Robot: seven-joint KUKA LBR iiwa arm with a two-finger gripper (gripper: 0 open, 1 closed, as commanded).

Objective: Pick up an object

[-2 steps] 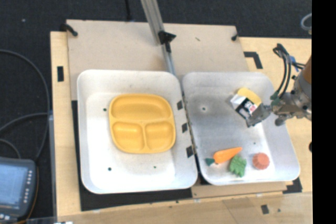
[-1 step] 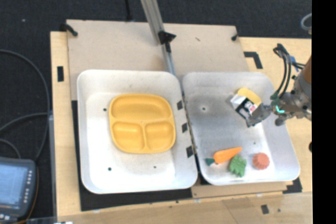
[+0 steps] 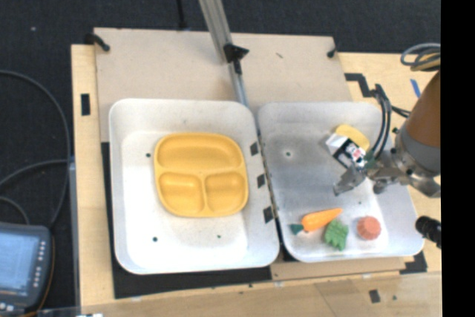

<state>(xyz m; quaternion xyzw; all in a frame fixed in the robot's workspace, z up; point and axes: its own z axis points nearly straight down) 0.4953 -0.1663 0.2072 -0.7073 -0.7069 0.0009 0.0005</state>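
**A:** What is entered, left to right?

**B:** Far to the left of the gripper (image 3: 346, 185), across the divide, a yellow divided plate (image 3: 200, 174) is noted in the left bin (image 3: 126, 159). In the right bin (image 3: 297, 137), an orange carrot (image 3: 323, 219) is found just beyond the gripper tip, toward the near rim. A green leafy piece (image 3: 336, 234) is close against the carrot's right end; whether they touch cannot be told. A red round piece (image 3: 369, 228) is noted to the gripper's right, nearer the rim and apart from the green one.

**A:** Gripper state?

**B:** How far it is open cannot be told from this angle. Nothing is seen in its hold.

**A:** How is the step best done?

**B:** The carrot is judged the nearest target. A descent across its narrow width, at mid-length, is advised. The green piece is to be kept clear, so that one item alone is closed on. The carrot's slant should be matched by wrist rotation. A lift is advised only once the grasp is confirmed.
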